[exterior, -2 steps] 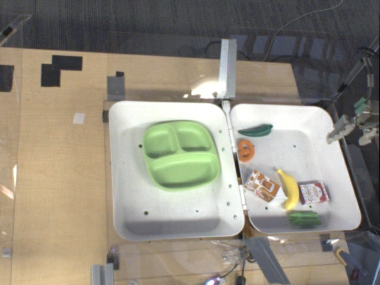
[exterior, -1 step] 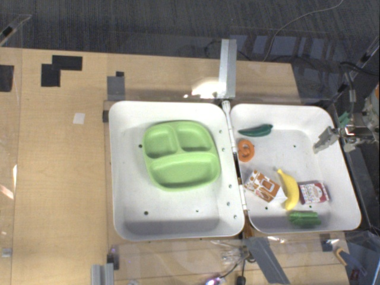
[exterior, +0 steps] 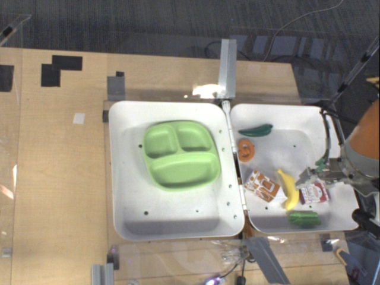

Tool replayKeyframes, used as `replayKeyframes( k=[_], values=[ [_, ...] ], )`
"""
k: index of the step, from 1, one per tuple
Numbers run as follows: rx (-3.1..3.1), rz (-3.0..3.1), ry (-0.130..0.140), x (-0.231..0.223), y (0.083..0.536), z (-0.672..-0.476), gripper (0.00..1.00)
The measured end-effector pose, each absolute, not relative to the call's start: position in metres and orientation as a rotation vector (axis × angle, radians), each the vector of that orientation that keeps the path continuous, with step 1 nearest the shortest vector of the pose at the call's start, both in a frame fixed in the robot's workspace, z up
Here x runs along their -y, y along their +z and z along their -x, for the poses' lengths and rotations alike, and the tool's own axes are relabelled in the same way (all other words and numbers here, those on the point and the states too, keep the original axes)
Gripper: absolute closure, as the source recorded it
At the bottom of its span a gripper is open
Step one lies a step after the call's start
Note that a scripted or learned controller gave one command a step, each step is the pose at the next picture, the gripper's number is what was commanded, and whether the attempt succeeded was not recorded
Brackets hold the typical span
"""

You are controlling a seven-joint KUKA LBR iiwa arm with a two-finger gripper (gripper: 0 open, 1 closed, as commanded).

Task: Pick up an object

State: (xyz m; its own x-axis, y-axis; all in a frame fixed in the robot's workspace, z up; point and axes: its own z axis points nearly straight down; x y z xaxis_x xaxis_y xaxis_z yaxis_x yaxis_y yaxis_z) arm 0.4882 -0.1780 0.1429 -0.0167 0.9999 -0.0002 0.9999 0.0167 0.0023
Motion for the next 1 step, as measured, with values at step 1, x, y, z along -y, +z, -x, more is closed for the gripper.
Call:
replayKeyframes(
  k=[1],
  values=[
    [-2.286,-2.115,0.016,0.1241,0.0947,-0.4938,0.0]
  ],
)
